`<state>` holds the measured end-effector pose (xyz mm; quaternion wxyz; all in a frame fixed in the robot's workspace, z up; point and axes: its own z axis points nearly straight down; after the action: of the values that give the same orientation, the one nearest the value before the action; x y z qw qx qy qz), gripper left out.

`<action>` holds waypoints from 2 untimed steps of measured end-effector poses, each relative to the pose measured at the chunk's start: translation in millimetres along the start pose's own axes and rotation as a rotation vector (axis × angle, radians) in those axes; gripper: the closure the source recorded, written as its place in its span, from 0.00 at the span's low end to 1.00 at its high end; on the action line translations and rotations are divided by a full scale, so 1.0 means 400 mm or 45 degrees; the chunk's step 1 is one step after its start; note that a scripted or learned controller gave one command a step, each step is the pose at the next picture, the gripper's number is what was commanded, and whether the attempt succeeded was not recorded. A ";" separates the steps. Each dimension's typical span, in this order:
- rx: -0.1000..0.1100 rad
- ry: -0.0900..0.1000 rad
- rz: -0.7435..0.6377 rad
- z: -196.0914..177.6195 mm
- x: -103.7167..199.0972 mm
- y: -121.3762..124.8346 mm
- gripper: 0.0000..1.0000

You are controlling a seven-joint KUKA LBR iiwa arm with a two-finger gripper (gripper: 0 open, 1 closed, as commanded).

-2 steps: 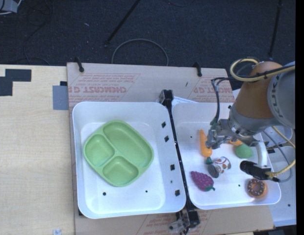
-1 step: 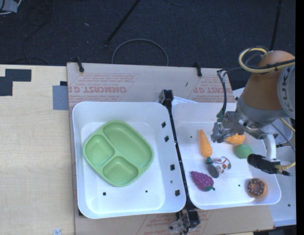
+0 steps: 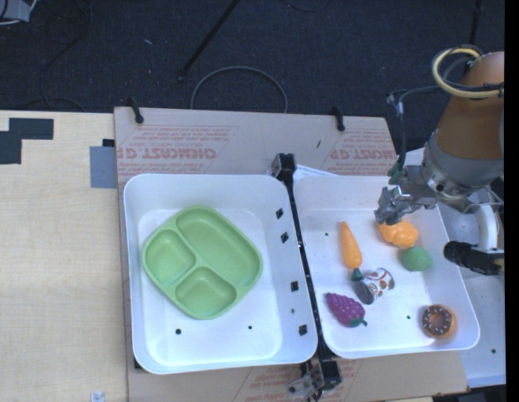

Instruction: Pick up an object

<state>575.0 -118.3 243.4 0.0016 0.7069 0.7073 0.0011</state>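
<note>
Gripper (image 3: pixel 393 210) is down at the orange toy (image 3: pixel 399 234) in the right bin (image 3: pixel 460 342). Can't tell its state. Nothing lifted yet.

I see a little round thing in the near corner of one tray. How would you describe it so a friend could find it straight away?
Start at the right-hand white bin, the one holding the toy foods, not the one with the green divided plate. Go to its near right corner: the toy doughnut lies there alone. It is a brown ring with a hole, unlike the green ball further back.
</note>
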 end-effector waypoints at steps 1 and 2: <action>0.006 0.001 -0.001 -0.060 -0.003 0.001 1.00; 0.013 0.004 -0.004 -0.013 0.123 -0.043 1.00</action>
<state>557.8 -69.1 248.5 -0.0030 0.7058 0.7084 -0.0012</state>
